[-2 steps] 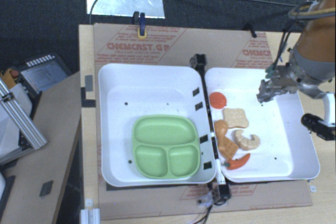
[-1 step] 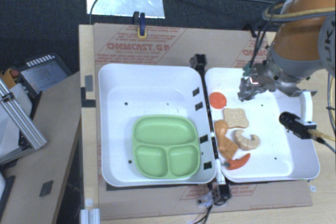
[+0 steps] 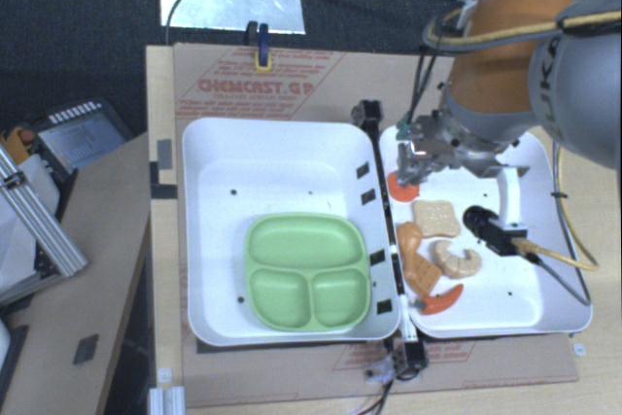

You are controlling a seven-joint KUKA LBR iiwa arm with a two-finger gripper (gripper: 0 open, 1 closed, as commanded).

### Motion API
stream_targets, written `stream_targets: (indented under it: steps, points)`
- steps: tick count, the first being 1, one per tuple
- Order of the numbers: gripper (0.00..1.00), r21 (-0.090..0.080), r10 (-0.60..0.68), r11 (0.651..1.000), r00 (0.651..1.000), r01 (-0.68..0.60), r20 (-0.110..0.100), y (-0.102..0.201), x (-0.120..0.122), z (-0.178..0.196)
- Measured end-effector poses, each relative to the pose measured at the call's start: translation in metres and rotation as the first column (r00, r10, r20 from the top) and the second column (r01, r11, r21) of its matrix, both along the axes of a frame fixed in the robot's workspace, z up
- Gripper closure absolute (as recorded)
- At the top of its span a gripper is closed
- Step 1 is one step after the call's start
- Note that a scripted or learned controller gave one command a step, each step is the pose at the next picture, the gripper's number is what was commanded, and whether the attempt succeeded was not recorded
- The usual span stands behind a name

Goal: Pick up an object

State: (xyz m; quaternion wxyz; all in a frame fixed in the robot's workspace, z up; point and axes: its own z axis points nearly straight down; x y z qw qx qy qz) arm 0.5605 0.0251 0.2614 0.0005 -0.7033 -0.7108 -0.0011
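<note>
the gripper [image 3: 413, 168] is seen low over the right bin [image 3: 544, 301], just up-left of the tan square piece [image 3: 435, 217]. whether it is apart or together cannot be told, and nothing is seen clamped in it. a red-orange piece [image 3: 399, 187] is found just up-left of the tan square piece, partly covered by the gripper, and is judged the likely target. just below the tan square piece a pale curled piece [image 3: 457, 259] is seen. below-left of it orange pieces [image 3: 415, 258] are bunched together, and further below a red curved piece [image 3: 439, 300] is seen. well left of the tan square piece a green divided plate [image 3: 306, 269] is set in the left bin [image 3: 209, 160]. the items are judged to be toy food: light, probably stiff plastic or foam, somewhat slick, not fragile. the red-orange piece looks flat and low, so it is best taken across its narrow width. the bin wall left of it is close and should be watched. the pick is judged not yet done.
</note>
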Motion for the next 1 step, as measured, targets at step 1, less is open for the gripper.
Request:
stream_targets:
  steps: [1]
  points:
    - [1.00,0.000,-0.001,1.000,1.000,0.001,0.001,0.0490,0.0033,-0.0043]
